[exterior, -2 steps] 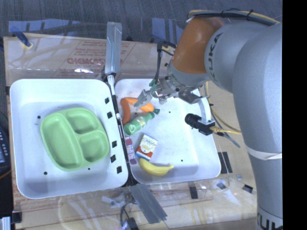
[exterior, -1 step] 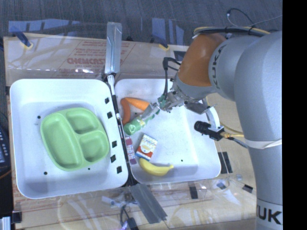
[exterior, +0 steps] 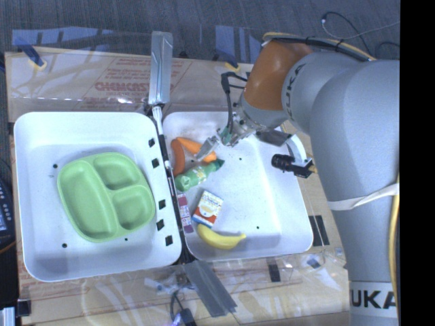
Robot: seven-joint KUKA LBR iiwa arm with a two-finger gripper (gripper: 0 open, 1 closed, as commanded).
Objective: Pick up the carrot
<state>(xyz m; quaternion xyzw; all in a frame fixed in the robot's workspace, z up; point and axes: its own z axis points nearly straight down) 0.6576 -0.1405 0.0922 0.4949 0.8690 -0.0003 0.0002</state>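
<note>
carrot by divider edge | hand above | bin right open

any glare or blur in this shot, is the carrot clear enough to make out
Camera view: even, soft lighting, white bins bright but not washed out; mild glare on the clear sheet behind them; carrot reasonably sharp, though the gripper over it looks slightly soft.
</note>
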